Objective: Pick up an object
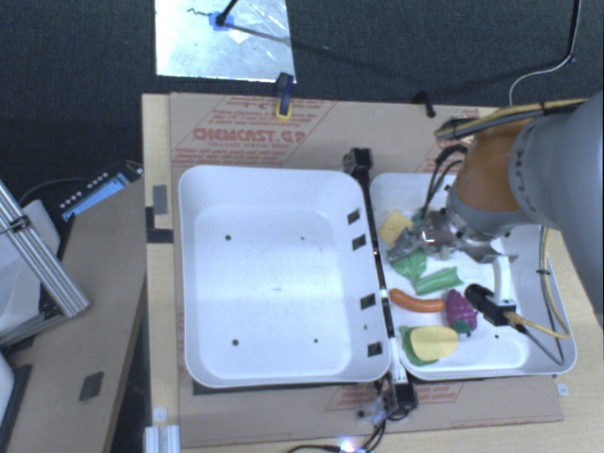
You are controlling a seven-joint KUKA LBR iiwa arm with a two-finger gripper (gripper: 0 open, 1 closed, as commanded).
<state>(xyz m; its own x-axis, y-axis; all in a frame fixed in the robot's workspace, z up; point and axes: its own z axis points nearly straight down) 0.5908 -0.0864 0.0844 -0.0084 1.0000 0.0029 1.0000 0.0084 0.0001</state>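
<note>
My gripper (408,246) hangs low in the right bin (540,347), near its left wall, with the grey arm and orange band reaching in from the right. It sits over a green toy (427,276) and beside a pale yellow piece (393,226). Below it lie an orange carrot-like toy (416,301), a purple grape bunch (461,310) and a yellow-green fruit (430,343). Whether anything sits in the gripper cannot be made out.
The left bin (274,272) lies beside the right one, with a black divider bar (373,253) between them. Both rest on a cardboard sheet (245,130). A yellow cable (547,324) trails along the right bin's right side.
</note>
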